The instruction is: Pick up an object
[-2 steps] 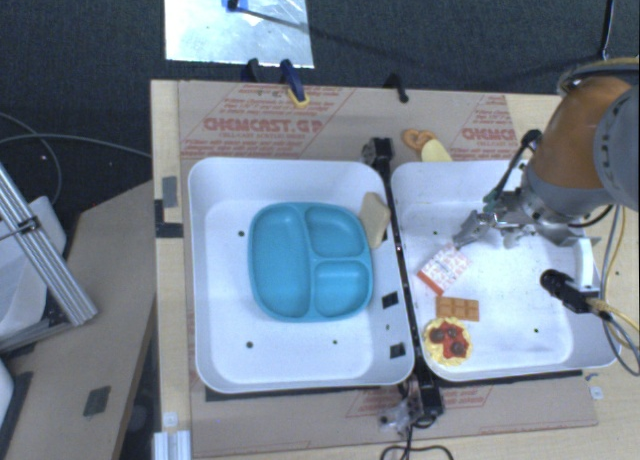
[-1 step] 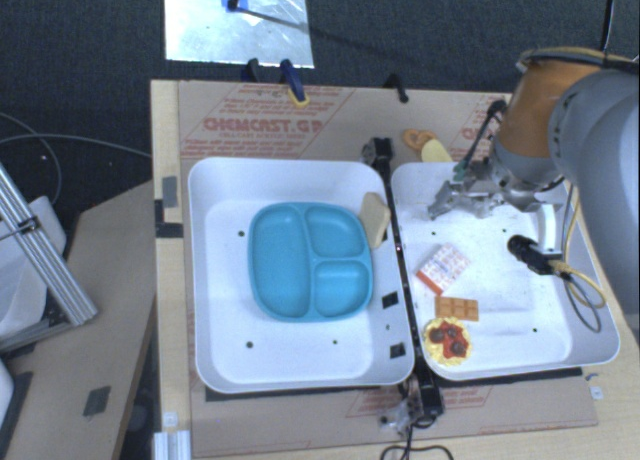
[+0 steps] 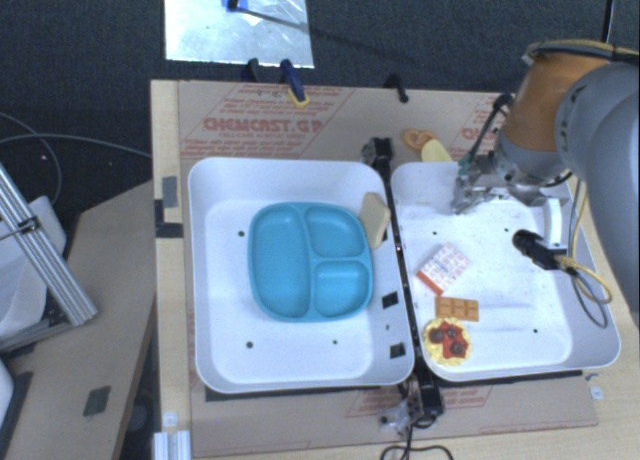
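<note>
Right now the claw (image 3: 468,194) hangs at the upper part of the right bin (image 3: 560,333); I cannot tell its state. Nearest, the checkered packet (image 3: 443,268) lies below it, toward bottom centre.

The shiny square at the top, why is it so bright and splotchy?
In the camera view, the silvery sheet reflects the light, giving uneven white glare; the white bins look evenly lit with soft shadows, and the gripper looks slightly blurry.

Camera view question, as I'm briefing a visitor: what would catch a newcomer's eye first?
Most striking is the blue divided plate, lying flat in the left bin. Next comes the grey-and-orange arm reaching over the right bin, where small toy foods cluster near its front-left.
</note>
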{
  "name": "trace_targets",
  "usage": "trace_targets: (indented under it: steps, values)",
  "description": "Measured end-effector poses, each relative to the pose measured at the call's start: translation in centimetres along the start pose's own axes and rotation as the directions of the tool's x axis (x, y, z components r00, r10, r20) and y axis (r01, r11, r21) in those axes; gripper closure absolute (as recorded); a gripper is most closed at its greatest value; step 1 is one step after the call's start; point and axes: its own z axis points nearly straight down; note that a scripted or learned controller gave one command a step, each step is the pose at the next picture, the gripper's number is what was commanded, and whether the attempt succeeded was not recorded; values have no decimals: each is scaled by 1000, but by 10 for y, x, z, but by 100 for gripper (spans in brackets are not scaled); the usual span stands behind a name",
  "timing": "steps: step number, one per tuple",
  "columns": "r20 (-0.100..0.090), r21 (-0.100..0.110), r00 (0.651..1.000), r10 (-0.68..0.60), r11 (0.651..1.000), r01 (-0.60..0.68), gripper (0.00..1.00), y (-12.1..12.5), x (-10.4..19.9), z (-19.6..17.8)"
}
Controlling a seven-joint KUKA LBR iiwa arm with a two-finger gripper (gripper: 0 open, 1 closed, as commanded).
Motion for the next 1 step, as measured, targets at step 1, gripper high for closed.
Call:
trace_targets:
  steps: [1]
  values:
    - [-6, 4, 1000, -7, 1000, 7, 100, -31, 91, -92]
